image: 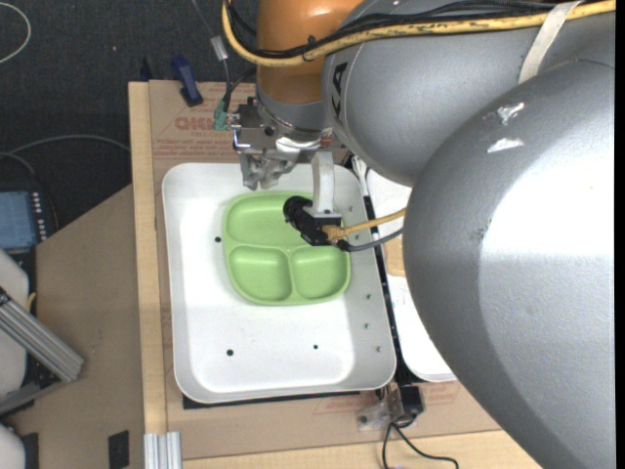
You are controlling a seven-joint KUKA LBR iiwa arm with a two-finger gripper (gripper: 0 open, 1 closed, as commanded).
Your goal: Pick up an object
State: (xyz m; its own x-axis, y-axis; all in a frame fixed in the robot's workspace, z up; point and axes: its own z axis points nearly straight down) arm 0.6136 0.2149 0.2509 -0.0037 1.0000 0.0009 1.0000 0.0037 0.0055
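Note:
A pale green plate [283, 252] with three compartments lies in the left white bin [264, 355], toward its far half. My gripper [260, 176] hangs over the plate's far left rim, at the bin's back wall. Whether it touches the plate I cannot tell. Nothing shows between the gripper and the plate's rim.
The big grey arm covers most of the right bin [430, 364]; a small tan patch [393, 258] shows at that bin's left side. The near half of the left bin is bare white floor. A blue clip [186, 78] sits on the bench's far edge.

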